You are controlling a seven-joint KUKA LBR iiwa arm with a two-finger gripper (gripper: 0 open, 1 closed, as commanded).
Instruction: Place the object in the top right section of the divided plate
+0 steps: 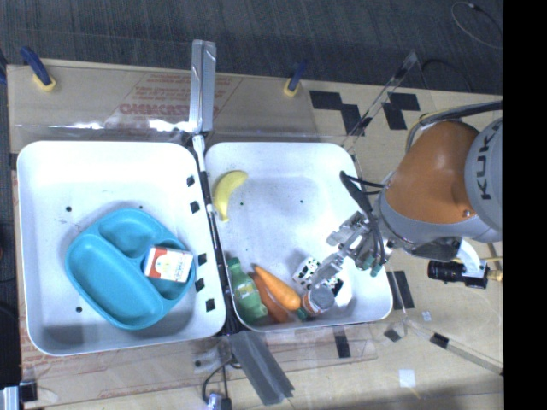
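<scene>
The hand (323, 282) sits low in the right bin (282, 165), at its near right corner, just beside the carrot (278, 289) and green bottle (244, 293). Whether it has closed on anything I cannot tell; its tip blurs into small clutter there. The divided plate (111, 272) lies in the left bin (51, 186), already bearing a small red-and-white carton (167, 265) in its right-hand section. A banana (225, 190) lies well apart from the carrot, toward the bin's far side. This looks like the picking step; next calls for a secure lift, then travel across the divider to the plate.
</scene>
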